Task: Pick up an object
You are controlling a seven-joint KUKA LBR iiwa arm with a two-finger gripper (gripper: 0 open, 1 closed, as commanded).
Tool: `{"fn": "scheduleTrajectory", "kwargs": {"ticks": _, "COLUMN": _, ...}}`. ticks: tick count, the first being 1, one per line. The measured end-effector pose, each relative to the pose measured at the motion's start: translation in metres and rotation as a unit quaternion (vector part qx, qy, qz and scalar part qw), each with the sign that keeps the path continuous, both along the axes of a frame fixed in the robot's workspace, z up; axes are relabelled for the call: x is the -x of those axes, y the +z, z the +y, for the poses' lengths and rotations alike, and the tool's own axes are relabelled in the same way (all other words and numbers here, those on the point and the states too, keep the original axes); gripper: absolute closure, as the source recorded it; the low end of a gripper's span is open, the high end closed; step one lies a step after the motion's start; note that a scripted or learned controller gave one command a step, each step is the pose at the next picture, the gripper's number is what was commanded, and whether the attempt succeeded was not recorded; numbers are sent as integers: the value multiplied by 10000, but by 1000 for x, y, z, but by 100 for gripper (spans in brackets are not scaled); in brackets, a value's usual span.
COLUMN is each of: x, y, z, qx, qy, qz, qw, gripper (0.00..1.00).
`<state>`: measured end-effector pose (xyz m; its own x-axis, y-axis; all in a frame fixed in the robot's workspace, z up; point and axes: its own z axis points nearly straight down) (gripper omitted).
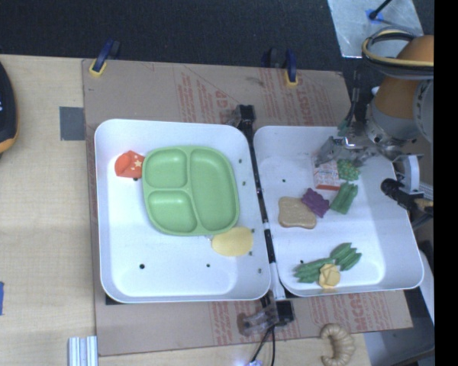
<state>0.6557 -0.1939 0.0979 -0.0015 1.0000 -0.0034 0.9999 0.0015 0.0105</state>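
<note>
My two-finger gripper [345, 152] hangs over the far part of the right white bin [397, 269], right above a small green bumpy toy piece [348, 171] and a white-and-orange packet [327, 177]; whether I have anything in my grasp, I cannot tell. Just nearer lie a green oblong block [343, 197], a purple block [315, 202] and a tan bread-shaped slice [296, 213], close together. At the bin's near edge sits a green pea-pod bundle [328, 263] with a small yellow piece [329, 276] touching it. The left white bin [122, 273] holds a green three-compartment plate [191, 190], a red star-marked piece [129, 164] beside it and a pale yellow lemon-like lump [233, 242].
</note>
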Motion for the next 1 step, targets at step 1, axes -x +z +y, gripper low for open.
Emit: {"fn": "scheduleTrajectory", "kwargs": {"ticks": 1, "x": 31, "y": 1, "z": 84, "qx": 15, "qy": 48, "qz": -1, "qw": 10000, "gripper": 0}}
